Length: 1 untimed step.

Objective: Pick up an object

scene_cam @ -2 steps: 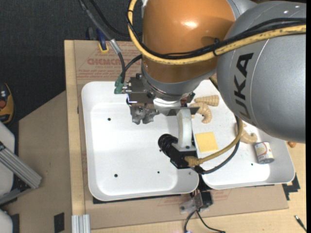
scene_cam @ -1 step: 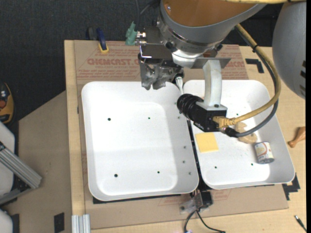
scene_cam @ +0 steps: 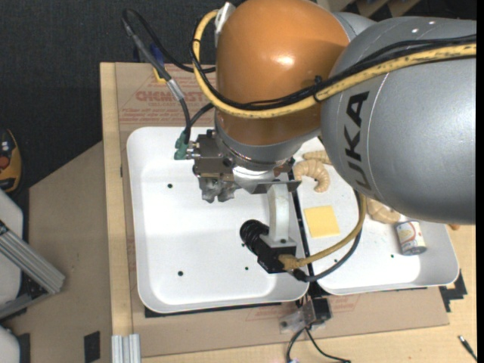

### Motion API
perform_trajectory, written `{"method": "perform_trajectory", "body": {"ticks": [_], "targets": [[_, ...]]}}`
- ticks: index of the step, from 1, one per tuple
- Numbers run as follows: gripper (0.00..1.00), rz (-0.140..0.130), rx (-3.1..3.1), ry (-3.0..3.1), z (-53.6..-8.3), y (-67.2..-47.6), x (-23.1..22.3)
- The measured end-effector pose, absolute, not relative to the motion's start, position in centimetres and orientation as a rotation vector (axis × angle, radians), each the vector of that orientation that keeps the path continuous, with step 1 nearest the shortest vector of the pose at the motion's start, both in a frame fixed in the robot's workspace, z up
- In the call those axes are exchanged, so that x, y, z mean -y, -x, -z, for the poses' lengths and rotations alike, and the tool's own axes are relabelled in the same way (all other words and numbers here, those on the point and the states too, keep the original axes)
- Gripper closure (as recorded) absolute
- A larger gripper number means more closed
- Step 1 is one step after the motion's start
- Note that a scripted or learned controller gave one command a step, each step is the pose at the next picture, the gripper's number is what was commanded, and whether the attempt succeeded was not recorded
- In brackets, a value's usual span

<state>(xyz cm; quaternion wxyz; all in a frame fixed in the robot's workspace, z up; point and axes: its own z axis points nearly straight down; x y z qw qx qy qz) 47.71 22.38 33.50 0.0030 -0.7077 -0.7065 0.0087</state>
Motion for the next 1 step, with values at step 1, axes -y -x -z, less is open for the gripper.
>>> {"method": "perform_trajectory", "body": {"ticks": [1], "targets": [[1.0, 0.032, 2.227, 2.226, -51.53, -47.99, -21.24]]}}
